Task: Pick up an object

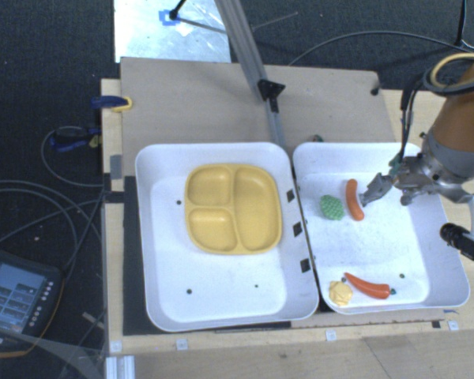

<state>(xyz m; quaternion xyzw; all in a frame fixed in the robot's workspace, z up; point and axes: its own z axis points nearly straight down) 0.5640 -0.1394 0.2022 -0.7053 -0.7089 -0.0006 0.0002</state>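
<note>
White right bin (438, 247) holds 2 sausages (352, 199), 1 green item (331, 207); end effector (389, 189) spread wide.

No text, label, brand, number or sign can be read anywhere; the screen of the handheld control unit (12, 289) at the lower left is lit with rows of marks, but these are too small and blurred to be made out.

Even, bright overhead light; soft shadows; white bins (221, 306) slightly glaring; mild blur.
</note>
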